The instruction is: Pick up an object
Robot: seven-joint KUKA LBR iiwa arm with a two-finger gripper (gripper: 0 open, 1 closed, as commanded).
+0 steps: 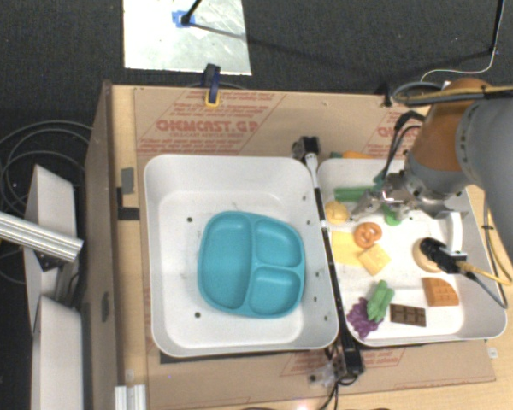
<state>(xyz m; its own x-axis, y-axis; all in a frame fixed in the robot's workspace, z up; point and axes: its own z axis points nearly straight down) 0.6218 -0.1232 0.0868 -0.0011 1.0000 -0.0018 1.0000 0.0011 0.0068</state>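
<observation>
**Inspector A:** Arm posture?

**Inspector B:** The grey arm [496,135] enters from the view's right and bends down over the right-hand bin [477,313]. Its orange band [436,139] sits above the wrist. The gripper [393,202] is low over the far part of that bin, just above a small green piece [394,217] and beside a longer green item [350,193].

**A:** Tool state?

**B:** Cannot tell how wide it stands, because the wrist covers it from above. No item can be seen in its hold.

**A:** Location of pickable objects?

**B:** All are in the right-hand bin, loose on its floor.
- An orange pretzel [368,233], twisted in shape, lies near the gripper.
- Two yellow wedges [374,260], flat-faced, lie just below the pretzel.
- A green leafy piece [380,297] touches a knobbly purple cluster [357,318].
- A brown bar [408,315], scored into squares, lies just beside the leafy piece.
- A tan waffle [440,292], square with a gridded face, lies near the bar.

**A:** Left-hand bin?

**B:** The left-hand bin [167,182] holds one teal plate [250,263]. The plate is smooth, has rounded corners and is divided into three compartments.

**A:** Bins and base?

**B:** Both bins are shallow, white and smooth-walled, and they touch along a shared edge. They rest on brown cardboard [205,126] printed with red lettering.
</observation>
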